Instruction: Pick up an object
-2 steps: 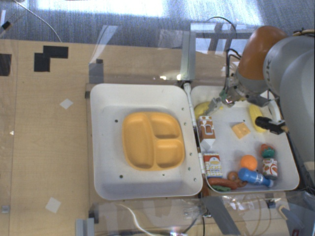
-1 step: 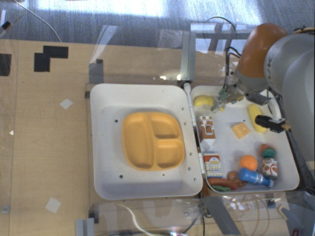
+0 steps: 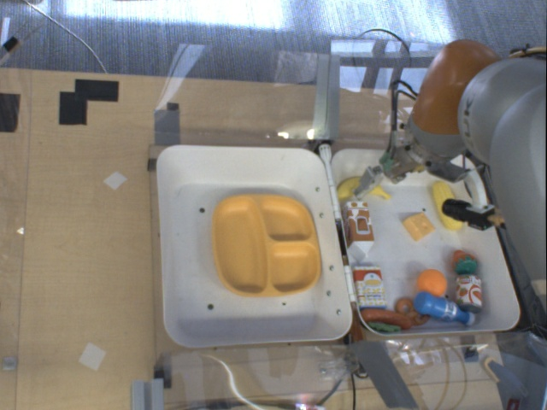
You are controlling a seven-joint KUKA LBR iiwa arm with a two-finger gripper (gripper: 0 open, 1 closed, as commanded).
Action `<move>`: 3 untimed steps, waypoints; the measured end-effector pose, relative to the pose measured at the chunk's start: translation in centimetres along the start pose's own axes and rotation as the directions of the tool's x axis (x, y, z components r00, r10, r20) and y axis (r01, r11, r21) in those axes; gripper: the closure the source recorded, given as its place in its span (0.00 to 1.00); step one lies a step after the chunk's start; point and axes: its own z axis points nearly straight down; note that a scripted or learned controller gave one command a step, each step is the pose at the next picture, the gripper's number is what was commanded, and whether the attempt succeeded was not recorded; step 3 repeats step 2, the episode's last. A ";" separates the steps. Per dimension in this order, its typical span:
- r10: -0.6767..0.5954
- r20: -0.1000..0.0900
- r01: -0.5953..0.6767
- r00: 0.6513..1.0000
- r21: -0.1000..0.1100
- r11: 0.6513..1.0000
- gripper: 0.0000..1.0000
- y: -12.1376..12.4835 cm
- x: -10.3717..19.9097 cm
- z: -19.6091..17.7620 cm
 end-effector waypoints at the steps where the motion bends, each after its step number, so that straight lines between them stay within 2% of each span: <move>1: -0.342 -0.003 0.342 0.940 0.014 0.940 0.00 -0.8 -1.0 0.6; 2: -0.346 0.013 0.346 0.938 -0.008 0.938 1.00 -0.1 -0.8 -0.5; 3: -0.346 0.013 0.346 0.938 -0.008 0.938 1.00 -0.1 -0.8 -0.5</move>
